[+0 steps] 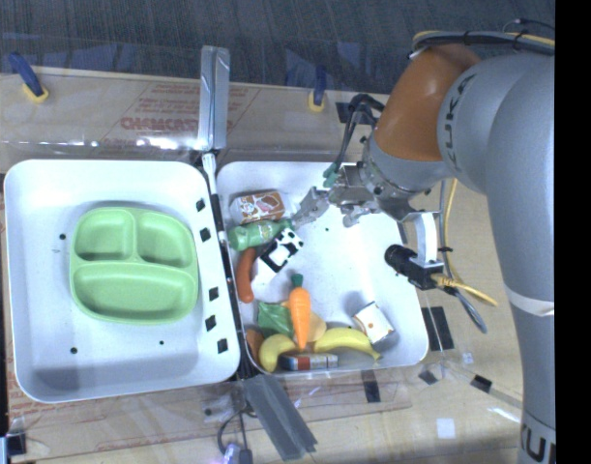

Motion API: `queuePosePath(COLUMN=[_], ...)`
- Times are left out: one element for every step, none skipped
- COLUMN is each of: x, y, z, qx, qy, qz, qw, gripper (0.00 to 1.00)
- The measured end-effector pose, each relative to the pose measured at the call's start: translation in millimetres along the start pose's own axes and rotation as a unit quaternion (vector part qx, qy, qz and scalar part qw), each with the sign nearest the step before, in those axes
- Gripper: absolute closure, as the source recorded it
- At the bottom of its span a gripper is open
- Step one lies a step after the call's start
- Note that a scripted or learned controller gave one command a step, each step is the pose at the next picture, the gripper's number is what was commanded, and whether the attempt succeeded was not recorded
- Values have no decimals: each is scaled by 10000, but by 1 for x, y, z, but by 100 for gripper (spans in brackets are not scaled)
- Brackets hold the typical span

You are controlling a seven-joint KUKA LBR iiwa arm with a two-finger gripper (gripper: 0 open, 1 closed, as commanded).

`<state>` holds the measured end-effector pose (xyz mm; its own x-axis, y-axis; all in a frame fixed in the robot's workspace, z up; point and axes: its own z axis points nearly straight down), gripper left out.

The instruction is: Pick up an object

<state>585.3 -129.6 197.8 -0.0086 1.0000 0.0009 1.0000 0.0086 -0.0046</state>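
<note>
The claw [319, 204] hangs over the right bin [403, 303], near the brown packet [257, 204]; whether it is wide or narrow I cannot tell. Nothing is lifted yet: carrot [300, 310] and banana [348, 339] lie below the packet.

Bare floor [358, 269] right of carrot [300, 309]

Both bins [44, 375] are white. The left one holds a pale green tray [134, 263]; the right holds an orange carrot [300, 309] with green top, a yellow banana [345, 339], and a black-and-white checked block [280, 249].
</note>
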Motion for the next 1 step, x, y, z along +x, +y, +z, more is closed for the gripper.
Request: queuePosePath(x=[-26], y=[-8], z=[82], qx=[-110], qy=[-25], qz=[-1347], qw=[9908], gripper=[0])
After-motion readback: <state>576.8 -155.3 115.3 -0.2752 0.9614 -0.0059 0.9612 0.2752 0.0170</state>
